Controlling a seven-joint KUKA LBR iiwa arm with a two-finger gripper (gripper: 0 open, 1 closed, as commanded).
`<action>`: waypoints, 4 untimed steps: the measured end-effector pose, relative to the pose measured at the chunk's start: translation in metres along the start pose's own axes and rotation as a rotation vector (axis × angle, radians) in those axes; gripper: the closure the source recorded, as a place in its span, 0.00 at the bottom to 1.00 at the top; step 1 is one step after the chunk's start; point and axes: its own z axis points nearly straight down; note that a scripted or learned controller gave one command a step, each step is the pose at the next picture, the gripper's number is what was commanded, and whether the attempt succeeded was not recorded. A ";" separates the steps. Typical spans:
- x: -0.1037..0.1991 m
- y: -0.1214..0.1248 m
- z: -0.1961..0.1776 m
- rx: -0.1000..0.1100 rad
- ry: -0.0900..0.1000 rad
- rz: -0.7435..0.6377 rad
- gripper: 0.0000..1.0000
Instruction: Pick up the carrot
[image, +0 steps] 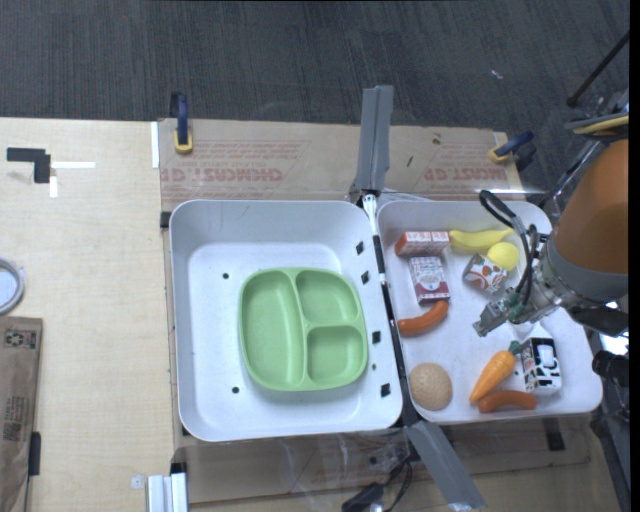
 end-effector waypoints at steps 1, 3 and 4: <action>0.000 0.000 0.000 0.000 0.000 0.000 0.00; -0.048 -0.023 0.123 0.002 0.004 -0.259 0.00; -0.049 -0.023 0.114 0.000 0.004 -0.254 1.00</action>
